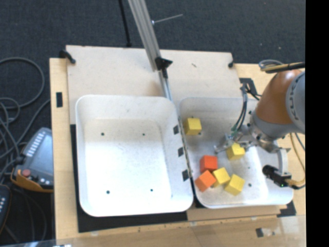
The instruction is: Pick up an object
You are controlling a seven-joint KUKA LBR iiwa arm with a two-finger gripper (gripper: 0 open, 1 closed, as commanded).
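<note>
I see a small yellow cube [236, 151] in the right bin [216, 109], sitting at the tip of the gripper [232, 147] in the bin's right half. The metal parts of the gripper lie against the cube's upper and left sides, but from this slanted overhead view I cannot tell whether the claw is spread, pressed together or pinching the cube.

Below and to the left of that cube I see a cluster of four blocks near the bin's front edge: a red cube [208, 163], an orange cube [205, 180] just below it, a yellow cube [221, 176] touching both, and another yellow cube [234, 184] just to its right. A separate yellow cube [194, 126] lies well apart from the cluster, near the bin's left wall in its upper part.

The arm [277, 107] enters from the right, its orange band above the wrist. The left bin [87, 138] stands beside the right one, their walls touching along the middle. Both bins rest on a wooden bench [103, 66]. A slanted aluminium post [144, 24] rises behind the bins. On the dark floor to the left I see cables [15, 86] and a handheld pendant [37, 158].
</note>
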